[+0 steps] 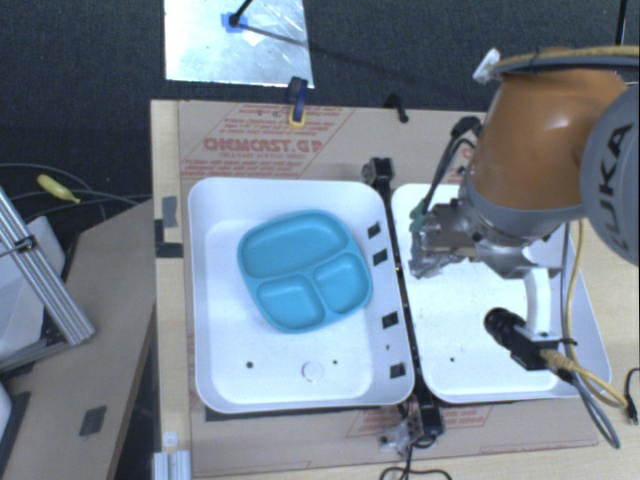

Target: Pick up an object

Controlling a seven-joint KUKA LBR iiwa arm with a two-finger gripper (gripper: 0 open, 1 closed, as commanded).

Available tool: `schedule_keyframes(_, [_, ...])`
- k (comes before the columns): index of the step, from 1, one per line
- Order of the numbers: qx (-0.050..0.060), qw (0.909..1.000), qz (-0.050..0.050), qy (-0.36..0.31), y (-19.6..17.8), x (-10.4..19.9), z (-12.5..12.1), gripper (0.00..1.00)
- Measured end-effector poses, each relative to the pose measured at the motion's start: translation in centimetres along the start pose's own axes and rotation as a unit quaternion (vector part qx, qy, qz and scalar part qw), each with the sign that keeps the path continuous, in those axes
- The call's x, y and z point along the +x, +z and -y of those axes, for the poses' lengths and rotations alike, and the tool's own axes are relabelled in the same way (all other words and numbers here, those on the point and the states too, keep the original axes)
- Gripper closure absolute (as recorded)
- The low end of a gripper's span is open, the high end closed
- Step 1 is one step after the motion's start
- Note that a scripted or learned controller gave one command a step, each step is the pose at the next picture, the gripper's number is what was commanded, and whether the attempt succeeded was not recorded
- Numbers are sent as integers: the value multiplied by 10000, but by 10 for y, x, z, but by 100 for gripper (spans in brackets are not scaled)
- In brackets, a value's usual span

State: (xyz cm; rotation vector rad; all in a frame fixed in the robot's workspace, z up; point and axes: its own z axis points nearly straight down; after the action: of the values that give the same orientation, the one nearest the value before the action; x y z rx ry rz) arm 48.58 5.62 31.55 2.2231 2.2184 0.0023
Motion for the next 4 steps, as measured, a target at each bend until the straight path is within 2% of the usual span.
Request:
schedule_keyframes(1, [-16,10000,-1,-31,-48,-4,-1,100])
schedule_keyframes(2, [-23,10000,-11,-50,-91,33,-1,100])
schedule_keyframes(3, [-19,10000,-1,-9,-139,3,-1,100])
schedule_keyframes(4, [-1,10000,1,-14,-111,5,-1,100])
